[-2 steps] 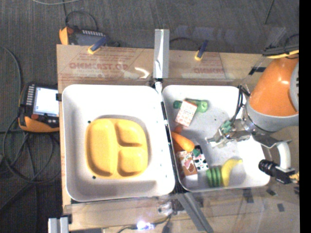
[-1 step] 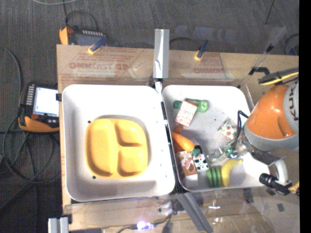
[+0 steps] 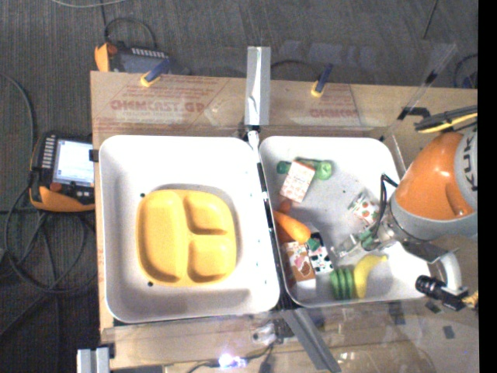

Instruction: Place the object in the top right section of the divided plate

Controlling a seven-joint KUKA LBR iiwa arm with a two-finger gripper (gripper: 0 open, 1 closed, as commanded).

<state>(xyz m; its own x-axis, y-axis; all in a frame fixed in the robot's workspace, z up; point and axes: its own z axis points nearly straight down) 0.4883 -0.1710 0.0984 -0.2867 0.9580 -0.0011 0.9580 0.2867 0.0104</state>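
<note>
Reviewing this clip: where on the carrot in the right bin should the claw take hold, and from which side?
Probably the carrot's thick middle, coming from above with the fingers across its width. It lies flat and slanted by the bin's left wall, with a small carton touching its lower end, so the sides look crowded.

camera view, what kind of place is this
Most likely a robotics lab test bench, not a kitchen: an industrial arm reaches over two white bins, toy food lies in one, and a teach pendant and loose cables sit on carpet.
</note>
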